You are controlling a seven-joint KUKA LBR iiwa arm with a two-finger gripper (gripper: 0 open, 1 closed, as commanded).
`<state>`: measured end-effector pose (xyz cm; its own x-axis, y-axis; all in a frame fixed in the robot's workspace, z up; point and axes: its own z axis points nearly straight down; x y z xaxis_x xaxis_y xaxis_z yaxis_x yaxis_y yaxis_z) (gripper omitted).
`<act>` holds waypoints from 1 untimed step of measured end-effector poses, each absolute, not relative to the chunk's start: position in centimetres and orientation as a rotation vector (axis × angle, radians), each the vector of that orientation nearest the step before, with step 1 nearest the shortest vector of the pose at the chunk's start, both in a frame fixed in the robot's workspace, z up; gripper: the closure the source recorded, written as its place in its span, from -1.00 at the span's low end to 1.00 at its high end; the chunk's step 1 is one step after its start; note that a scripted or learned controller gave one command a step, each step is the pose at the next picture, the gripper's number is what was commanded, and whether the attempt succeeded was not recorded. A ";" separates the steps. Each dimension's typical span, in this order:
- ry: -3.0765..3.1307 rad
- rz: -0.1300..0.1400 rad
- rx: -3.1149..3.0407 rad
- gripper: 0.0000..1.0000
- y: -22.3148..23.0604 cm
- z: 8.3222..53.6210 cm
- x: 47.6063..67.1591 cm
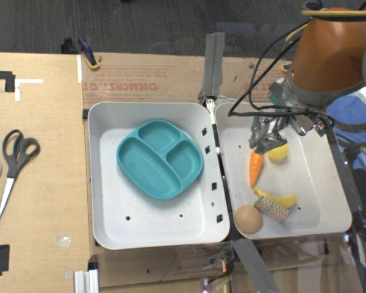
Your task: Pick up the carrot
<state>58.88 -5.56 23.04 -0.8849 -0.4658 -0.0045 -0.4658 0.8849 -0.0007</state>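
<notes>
We see the carrot (255,167) lying at the right bin's (329,221) centre-left, the gripper (265,140) at its twelve o'clock end (finger state we cannot tell), seemingly lined up to grasp.

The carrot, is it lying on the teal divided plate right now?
No, the carrot lies on the floor of the right bin, while the teal plate sits in the left bin.

Arm reaches in, gripper (265,140) pointing down.
</notes>
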 end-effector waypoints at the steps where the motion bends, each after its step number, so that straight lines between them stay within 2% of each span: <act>1: 3.066 0.001 -0.658 1.00 -0.2 25.7 58.5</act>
<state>58.55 -0.23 25.71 -0.9119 -0.4105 -0.0058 -0.4105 0.9119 -0.0009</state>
